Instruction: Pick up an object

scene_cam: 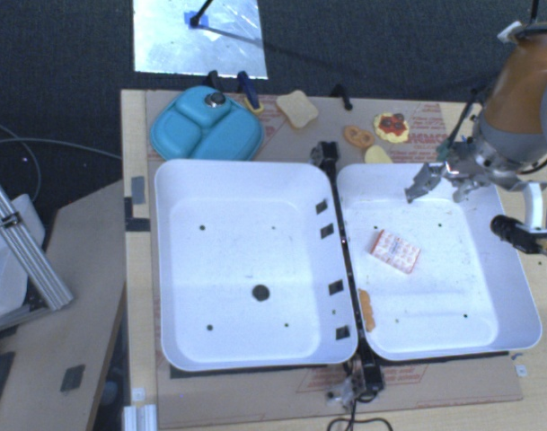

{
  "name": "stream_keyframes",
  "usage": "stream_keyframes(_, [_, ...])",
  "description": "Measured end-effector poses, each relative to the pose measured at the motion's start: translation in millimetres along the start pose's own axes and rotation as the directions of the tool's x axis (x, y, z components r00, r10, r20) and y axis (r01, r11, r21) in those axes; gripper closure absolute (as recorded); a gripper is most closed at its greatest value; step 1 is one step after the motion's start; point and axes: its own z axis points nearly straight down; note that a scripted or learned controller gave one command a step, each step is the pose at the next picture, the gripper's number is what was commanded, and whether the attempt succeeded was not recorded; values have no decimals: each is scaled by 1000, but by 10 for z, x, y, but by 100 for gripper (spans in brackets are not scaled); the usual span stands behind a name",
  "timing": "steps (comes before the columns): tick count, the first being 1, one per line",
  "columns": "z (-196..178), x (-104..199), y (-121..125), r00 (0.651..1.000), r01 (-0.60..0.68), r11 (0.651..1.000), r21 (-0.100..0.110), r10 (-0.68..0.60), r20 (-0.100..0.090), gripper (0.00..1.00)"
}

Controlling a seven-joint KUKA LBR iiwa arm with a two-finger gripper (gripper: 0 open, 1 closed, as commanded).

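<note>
Right white bin [507,330] is holding a small pink-and-white checked packet [395,250]; gripper [439,182] hovering at its one o'clock, fingers spread, should be descending centred.

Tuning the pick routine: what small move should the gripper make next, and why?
Probably shift toward the camera and lower over the packet. The gripper hangs near the right bin's far edge with nothing between its fingers; the packet lies mid-bin, apart from it.

Blue tray [207,126] and toast slice [297,109] behind bins [246,178]
</note>
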Motion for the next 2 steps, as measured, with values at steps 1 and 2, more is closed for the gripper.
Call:
stream_keyframes(1, [697,-504,-1349,1000,-12,1000,16,12,-2,0])
stream_keyframes(2, [549,-467,-1256,1000,0,1000,-3,0,2,100])
